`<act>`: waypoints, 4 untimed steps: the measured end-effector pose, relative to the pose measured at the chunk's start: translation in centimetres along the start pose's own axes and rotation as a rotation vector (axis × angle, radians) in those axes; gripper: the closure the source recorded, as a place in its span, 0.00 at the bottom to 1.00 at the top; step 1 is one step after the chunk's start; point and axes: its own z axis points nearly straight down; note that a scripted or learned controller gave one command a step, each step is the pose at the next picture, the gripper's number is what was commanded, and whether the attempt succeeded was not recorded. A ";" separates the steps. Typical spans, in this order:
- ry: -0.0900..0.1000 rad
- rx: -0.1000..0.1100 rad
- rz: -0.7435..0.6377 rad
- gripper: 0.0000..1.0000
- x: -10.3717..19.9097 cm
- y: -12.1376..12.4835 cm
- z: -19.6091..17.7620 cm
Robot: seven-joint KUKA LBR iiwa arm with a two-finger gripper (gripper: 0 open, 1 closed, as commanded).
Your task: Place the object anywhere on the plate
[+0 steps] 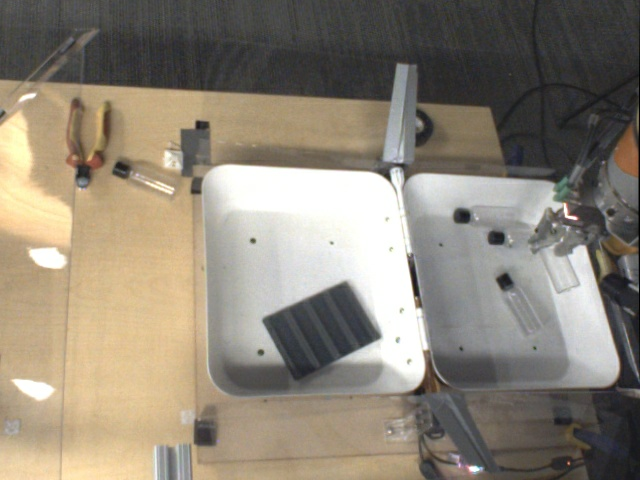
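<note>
A dark ribbed rectangular plate (321, 329) lies tilted, lower in the left white bin (230, 268). At right, the gripper (562, 230) pinches a clear plastic vial (562, 266) over the right white bin (590, 363).

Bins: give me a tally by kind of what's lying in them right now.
Dark ribbed plate, left bin: 1
Clear vials with black caps, right bin: 3 ( under the claw)
Small black piece: 1
Total: 5
</note>
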 end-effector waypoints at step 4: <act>0.004 0.002 -0.689 1.00 38.4 4.5 -1.6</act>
